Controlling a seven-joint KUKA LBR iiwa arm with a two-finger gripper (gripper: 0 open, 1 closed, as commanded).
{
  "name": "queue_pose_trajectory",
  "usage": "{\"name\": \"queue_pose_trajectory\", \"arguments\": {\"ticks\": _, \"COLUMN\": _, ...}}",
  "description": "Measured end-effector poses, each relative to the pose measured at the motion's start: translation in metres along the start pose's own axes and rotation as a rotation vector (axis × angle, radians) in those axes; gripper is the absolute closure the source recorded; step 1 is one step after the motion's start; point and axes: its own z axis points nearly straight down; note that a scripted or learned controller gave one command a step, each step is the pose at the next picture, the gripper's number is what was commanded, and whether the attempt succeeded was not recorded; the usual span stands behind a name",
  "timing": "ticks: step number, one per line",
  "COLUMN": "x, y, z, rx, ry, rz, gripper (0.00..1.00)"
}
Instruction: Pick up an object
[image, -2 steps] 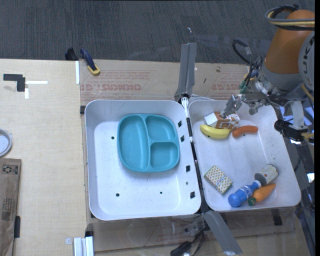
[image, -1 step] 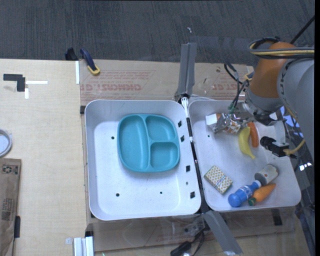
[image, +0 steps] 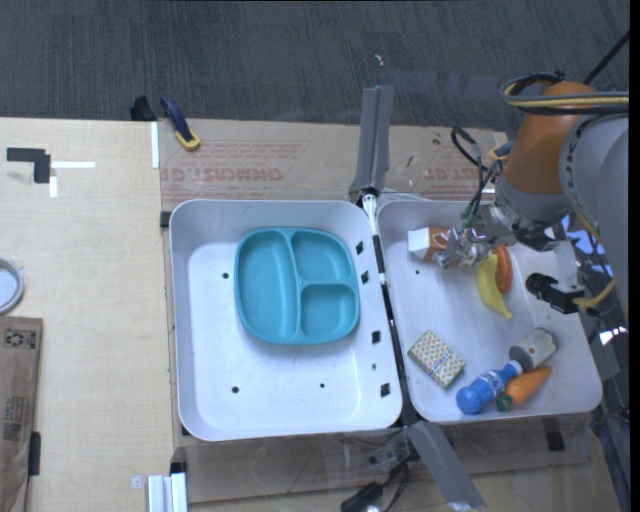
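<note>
My gripper (image: 456, 250) hangs low in the upper left part of the right bin (image: 560, 405). Just to its left, close to it or touching, lies a small white and orange carton (image: 424, 240). To the gripper's right lie a yellow banana (image: 490, 291) and a red-orange piece (image: 504, 268) side by side. Nearer the front are a patterned box (image: 437, 358), a blue bottle (image: 484, 391), a carrot (image: 529, 383) and a grey and tan cylinder (image: 535, 348).
The left bin (image: 200, 330) holds a teal divided plate (image: 297, 285). A grey upright post (image: 375, 140) stands behind the seam between the bins. Cables (image: 480, 165) trail from the arm over the right bin's back edge. A blue and yellow clamp (image: 180, 125) lies on the bench.
</note>
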Motion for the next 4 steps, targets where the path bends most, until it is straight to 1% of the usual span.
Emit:
{"name": "queue_pose_trajectory", "arguments": {"ticks": 1, "x": 0.074, "y": 0.024, "z": -0.117, "rx": -0.018, "ry": -0.001, "rz": -0.124, "gripper": 1.0}}
{"name": "queue_pose_trajectory", "arguments": {"ticks": 2, "x": 0.074, "y": 0.024, "z": -0.117, "rx": -0.017, "ry": -0.001, "rz": -0.123, "gripper": 0.0}}
{"name": "queue_pose_trajectory", "arguments": {"ticks": 3, "x": 0.03, "y": -0.017, "z": -0.048, "rx": -0.015, "ry": -0.001, "rz": -0.057, "gripper": 0.0}}
{"name": "queue_pose_trajectory", "arguments": {"ticks": 4, "x": 0.011, "y": -0.043, "z": 0.008, "rx": -0.016, "ry": 0.0, "rz": -0.041, "gripper": 0.0}}
